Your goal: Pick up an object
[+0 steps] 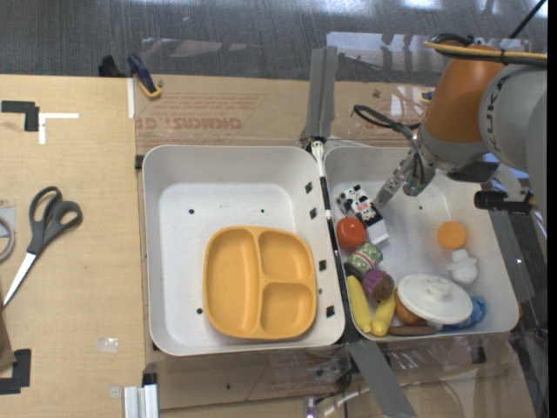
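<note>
In the right bin (487, 320), upper middle, your hand (389, 190) hangs over bare white floor, its tip slanting down and to the left. The nearest item is the black-and-white cow toy (355, 202), just beside the tip on the left, close to the divider w/ the left bin (165, 259); its long axis runs roughly diagonal, upper left to lower right (hard to be sure, it's small). Just below it sits the red tomato (351, 232), then a green patterned ball (367, 257) and a yellow banana (359, 304) nearer the front wall. So the coming move turns on a short shift left and down, imo. The arm (466, 103) reaches in from the right, orange band above the wrist, forearm pitched downward toward the bin. You can't tell whether the hand is spread or pressed together; nothing visible sits between its tips. The left bin holds a yellow divided plate (259, 282); scissors (39, 229) lie on the tabletop (70, 320), well apart.
</note>
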Controlling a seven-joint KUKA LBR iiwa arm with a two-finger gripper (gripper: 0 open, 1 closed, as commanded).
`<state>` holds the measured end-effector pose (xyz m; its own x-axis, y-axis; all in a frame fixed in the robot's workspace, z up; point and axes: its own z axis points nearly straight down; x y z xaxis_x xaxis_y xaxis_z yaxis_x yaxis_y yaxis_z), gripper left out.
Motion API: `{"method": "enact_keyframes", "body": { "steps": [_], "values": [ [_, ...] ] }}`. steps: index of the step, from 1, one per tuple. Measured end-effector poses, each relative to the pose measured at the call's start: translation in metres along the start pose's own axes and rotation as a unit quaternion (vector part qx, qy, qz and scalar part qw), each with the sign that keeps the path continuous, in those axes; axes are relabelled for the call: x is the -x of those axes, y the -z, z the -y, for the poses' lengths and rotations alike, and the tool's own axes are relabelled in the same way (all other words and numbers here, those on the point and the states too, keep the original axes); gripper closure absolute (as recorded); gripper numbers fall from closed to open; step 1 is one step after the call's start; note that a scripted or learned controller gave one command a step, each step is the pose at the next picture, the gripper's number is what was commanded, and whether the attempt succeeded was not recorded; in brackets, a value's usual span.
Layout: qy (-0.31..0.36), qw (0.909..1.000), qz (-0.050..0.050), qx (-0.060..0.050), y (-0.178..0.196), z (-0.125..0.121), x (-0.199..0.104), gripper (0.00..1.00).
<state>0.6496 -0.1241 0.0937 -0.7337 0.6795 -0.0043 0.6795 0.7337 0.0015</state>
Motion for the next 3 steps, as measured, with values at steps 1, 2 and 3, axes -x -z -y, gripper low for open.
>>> {"method": "enact_keyframes", "body": {
  "steps": [1, 2, 3],
  "values": [
    [-0.249, 0.9685, -0.001, -0.002, -0.001, -0.007, -0.014, 1.00],
    [-0.251, 0.9679, 0.003, -0.001, 0.001, -0.004, -0.010, 0.00],
    [-0.337, 0.9416, 0.000, -0.002, 0.104, 0.033, 0.033, 0.00]
  ]
}}
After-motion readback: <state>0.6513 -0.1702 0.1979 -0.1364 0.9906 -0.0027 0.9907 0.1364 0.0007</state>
